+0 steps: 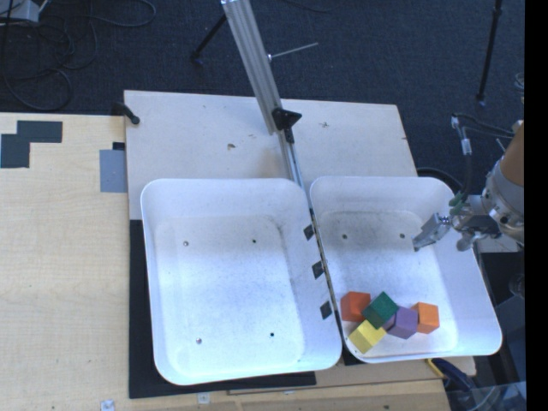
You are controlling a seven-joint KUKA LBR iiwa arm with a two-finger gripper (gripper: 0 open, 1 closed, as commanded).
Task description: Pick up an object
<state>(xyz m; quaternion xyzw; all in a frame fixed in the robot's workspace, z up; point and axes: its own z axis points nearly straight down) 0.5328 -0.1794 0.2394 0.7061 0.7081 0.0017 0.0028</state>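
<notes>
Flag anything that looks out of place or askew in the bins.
Nothing stands out. The five blocks, orange, green, purple, orange and yellow, sit bunched in the right bin's near corner, none spilled over.

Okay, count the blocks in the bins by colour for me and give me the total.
Orange blocks: 2
Green block: 1
Purple block: 1
Yellow block: 1
Total: 5, all clustered in the right bin.
</notes>
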